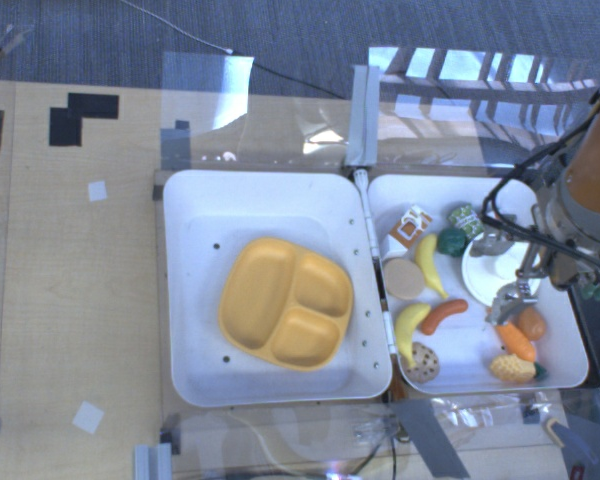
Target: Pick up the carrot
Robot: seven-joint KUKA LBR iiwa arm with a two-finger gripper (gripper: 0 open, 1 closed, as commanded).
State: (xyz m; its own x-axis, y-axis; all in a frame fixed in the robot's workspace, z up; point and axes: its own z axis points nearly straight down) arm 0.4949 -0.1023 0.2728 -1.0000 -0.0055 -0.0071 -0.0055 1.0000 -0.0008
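The carrot [517, 341] is a short orange piece lying slantwise near the front right of the right bin [580, 368]. It lies between an orange round fruit [532, 322] and a yellow bumpy item [511, 369]. My gripper [507, 306] hangs just above and to the left of the carrot's upper end, over the edge of a white plate [483, 273]. Nothing is visibly held in it. The arm's grey body and orange band [592, 173] reach in from the right.
The right bin also holds two bananas [430, 264] [410, 328], a sausage [445, 315], a speckled brown item [423, 363], a tan disc [403, 279], a small box [410, 226] and a green vegetable [464, 219]. A yellow divided tray [285, 301] sits in the left bin [195, 268].
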